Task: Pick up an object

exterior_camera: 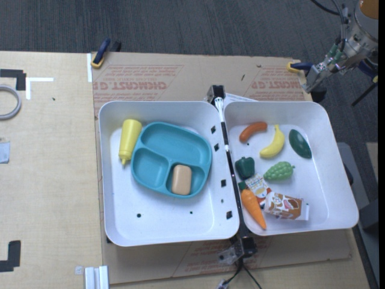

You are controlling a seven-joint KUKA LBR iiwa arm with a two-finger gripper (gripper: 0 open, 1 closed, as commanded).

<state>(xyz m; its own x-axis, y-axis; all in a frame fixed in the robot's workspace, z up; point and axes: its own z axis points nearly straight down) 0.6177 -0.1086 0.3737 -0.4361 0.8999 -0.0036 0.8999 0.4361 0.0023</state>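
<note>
While the claw (317, 71) hangs above the table's (48, 179) far right corner, just beyond the far rim of the right bin (337, 179), nothing lies between its fingers; whether they stand apart or together I cannot tell at this angle. Grey wrist and orange band of the arm (364, 23) rise to the upper right of that bin. Taking the right bin as the landmark: inside it, near the far wall, a red sausage (252, 131) lies slantwise, a yellow banana (274, 143) just right of it, a dark green leaf-shaped piece (299, 143) further right near the right wall. Toward the middle sit a dark green pepper (244, 167) against the left wall and a light green bumpy fruit (279, 171) beside it. Near the front, an orange carrot (254, 208) lies along the left wall, touching a printed snack packet (283, 205) that lies flat to its right. Left of the right bin and touching it, the left bin (120, 221) carries a teal divided plate (171, 158) with a tan bread-like piece (181, 179) in its near-right compartment; a yellow mustard bottle (129, 139) lies along the plate's left edge. Both bins rest on a cardboard sheet (144, 80), with a yellow-and-blue clamp (101, 52) at its far left corner.
</note>
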